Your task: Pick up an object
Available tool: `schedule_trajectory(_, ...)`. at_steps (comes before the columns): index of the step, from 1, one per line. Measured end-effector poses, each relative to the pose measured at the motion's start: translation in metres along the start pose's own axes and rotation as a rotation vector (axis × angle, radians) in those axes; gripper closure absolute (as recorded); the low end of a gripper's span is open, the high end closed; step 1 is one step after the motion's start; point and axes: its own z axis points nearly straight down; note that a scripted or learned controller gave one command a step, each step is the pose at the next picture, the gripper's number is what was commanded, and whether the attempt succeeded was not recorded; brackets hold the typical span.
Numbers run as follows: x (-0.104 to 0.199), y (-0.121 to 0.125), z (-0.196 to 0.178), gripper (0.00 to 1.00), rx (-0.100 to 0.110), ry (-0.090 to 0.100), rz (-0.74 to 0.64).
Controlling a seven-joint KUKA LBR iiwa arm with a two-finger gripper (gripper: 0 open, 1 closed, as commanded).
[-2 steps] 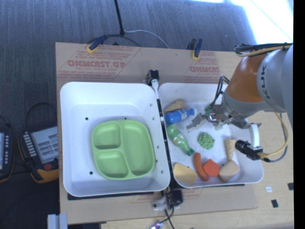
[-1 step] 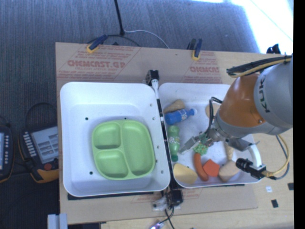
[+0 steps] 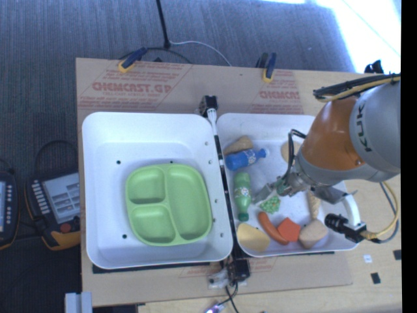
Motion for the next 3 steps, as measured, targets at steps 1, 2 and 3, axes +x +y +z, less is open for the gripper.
schedule_trajectory(1, 0.012, -0.03, 0.009, 1.0, -0.004, 0.003, 0.421)
schedule_trajectory(2, 0.076, -0.011, -0.119, 1.0, 0.018, 0.009, 0.584)
schedule_trajectory(3, 0.114, 0.0, -0.085, 1.0, 0.025, 0.007, 0.765)
